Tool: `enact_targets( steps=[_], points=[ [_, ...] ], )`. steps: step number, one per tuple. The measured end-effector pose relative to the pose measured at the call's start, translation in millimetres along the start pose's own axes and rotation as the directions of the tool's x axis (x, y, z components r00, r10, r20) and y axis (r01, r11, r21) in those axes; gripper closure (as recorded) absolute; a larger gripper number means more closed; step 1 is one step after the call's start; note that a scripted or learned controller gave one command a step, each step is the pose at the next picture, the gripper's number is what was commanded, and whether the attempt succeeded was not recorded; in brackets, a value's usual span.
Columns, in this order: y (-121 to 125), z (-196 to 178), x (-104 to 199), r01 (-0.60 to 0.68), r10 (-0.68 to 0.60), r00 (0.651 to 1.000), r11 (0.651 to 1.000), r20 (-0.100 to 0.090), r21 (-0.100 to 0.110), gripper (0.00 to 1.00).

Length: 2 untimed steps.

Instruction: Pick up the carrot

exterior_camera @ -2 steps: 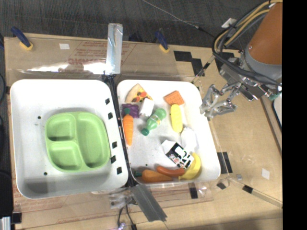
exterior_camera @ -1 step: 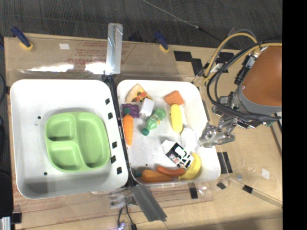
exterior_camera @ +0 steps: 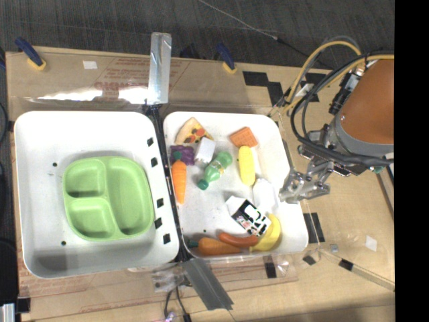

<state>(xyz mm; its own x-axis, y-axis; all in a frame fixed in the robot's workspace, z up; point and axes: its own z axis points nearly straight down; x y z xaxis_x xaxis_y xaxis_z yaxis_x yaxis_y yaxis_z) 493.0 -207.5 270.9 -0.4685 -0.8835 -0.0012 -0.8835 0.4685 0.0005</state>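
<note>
The carrot point(exterior_camera: 179, 180), orange and slim, lies upright along the left wall of the right bin point(exterior_camera: 281, 143), just below a purple toy point(exterior_camera: 181, 155). My gripper point(exterior_camera: 303, 186) hangs over the right rim of that bin, well to the right of the carrot and apart from it. I see no object between its metal fingers.
The right bin also holds a pizza slice point(exterior_camera: 191, 131), a green bottle point(exterior_camera: 214, 171), a yellow piece point(exterior_camera: 247, 165), an orange waffle point(exterior_camera: 244, 137), a black-and-white box point(exterior_camera: 249, 216), a banana point(exterior_camera: 271, 233) and a sausage point(exterior_camera: 224, 243). A green divided plate point(exterior_camera: 107, 198) sits in the left bin.
</note>
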Motion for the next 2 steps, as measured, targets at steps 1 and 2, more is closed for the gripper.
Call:
enact_targets(
  steps=[1, 2],
  points=[
    [9, -16, 7, 0.243, -0.243, 0.970, 0.970, -0.001, 0.005, 1.00],
    [12, -32, 8, 0.430, -0.430, 0.903, 0.903, -0.001, 0.005, 1.00]
  ],
)
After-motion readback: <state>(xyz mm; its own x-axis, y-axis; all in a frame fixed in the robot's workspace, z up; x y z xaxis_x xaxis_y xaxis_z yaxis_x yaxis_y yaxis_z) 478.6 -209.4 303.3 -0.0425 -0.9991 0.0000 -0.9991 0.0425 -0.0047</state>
